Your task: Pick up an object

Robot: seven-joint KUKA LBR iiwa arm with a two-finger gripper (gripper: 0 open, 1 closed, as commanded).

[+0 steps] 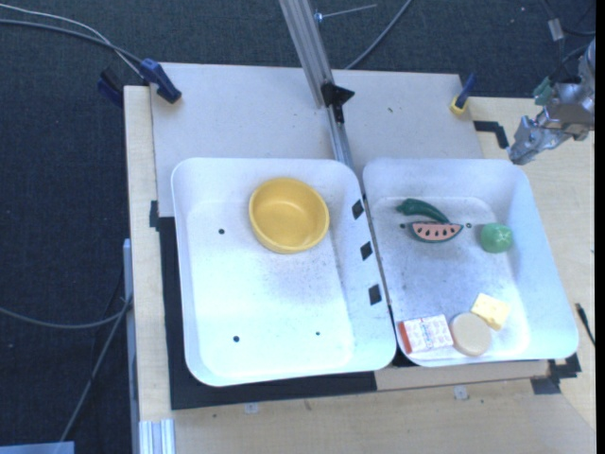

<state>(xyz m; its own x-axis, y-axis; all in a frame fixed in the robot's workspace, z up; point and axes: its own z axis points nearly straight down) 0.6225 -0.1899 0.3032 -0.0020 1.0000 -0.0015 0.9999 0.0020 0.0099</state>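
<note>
Hovering past the far right corner of the right bin [529, 192], the gripper [527, 148] sits over the bench, outside the bin wall; whether its jaws are parted or closed cannot be told from this angle, and nothing shows between them. Objects in the right bin, all well apart from the gripper: a green pepper [423, 211] touching a watermelon slice [435, 231], a green ball [494, 237] just beside them, nearest the gripper. Near edge: a red-and-white box [424, 334], a round beige disc [471, 335] and a yellow wedge [490, 310], clustered together. Left bin [203, 348] holds a yellow bowl [288, 215], upright.
</note>
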